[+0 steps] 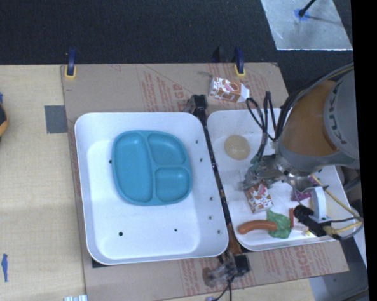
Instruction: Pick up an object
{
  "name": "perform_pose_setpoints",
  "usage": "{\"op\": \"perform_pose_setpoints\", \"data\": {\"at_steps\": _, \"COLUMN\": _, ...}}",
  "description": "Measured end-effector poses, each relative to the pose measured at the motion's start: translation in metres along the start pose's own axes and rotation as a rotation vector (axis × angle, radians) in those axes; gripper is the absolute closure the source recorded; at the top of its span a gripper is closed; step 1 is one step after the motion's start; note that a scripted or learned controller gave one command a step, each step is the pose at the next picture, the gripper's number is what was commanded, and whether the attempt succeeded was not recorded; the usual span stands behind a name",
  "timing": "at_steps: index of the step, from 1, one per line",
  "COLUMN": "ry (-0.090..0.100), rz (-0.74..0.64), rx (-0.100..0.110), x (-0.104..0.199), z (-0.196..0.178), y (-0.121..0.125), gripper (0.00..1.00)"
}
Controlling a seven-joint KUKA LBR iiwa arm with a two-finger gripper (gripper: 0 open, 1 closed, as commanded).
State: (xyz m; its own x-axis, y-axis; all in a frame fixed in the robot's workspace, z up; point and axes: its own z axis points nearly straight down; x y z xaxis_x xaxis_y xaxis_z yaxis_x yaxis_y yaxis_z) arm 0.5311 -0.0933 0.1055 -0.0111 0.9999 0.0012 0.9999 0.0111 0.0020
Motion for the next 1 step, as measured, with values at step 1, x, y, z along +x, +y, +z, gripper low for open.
{"op": "perform_pose_setpoints", "data": {"at_steps": 1, "ry": 0.0, "rz": 0.006, "rx": 0.005, "x": 0.0786, "z": -0.0863, "y": 0.0265, "gripper": 1.0}}
